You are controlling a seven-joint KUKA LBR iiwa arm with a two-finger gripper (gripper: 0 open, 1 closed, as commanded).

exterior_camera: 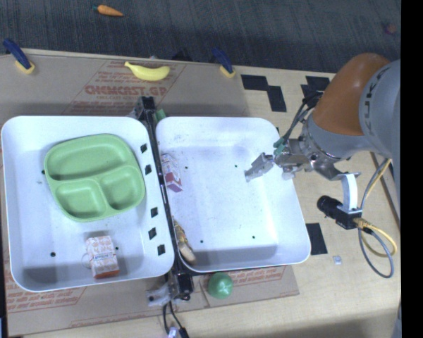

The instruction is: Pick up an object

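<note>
I am hovering my gripper [257,167] over the right bin [225,248], jaws' state unclear, nothing grasped; candidate small packet [170,172] is lying near its left wall, pick not yet done.

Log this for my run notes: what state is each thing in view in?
Gripper: over the right bin, nothing visibly held.
Green tray: flat in the left bin.
Small carton: near that bin's front.
Banana: outside the bins.
Green ball: outside the bins.
</note>
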